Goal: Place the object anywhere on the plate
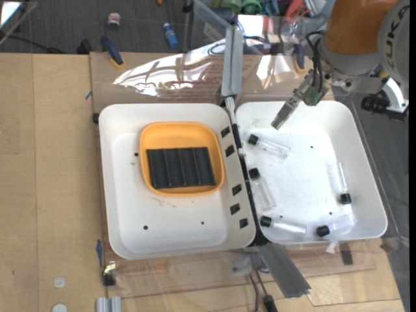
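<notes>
An orange plate (pixel 182 130) lies in the left bin (pixel 123 207), and a black ridged block (pixel 181 167) rests flat on it. In the right bin (pixel 305 174) lie several clear vials with black caps; one (pixel 267 145) is near the bin's far left, another (pixel 258 184) lies along the divider, and two more (pixel 283 225) (pixel 335 225) sit at the front. My gripper (pixel 281 120) hangs tilted over the far part of the right bin, just beyond the far-left vial and apart from it. Nothing shows at its tip.
A further vial (pixel 339 182) lies by the right wall of the right bin. The black-tabbed divider (pixel 235 174) runs between the bins. A metal post (pixel 231 67) stands behind them, and a box of toys (pixel 260 2) sits at the back.
</notes>
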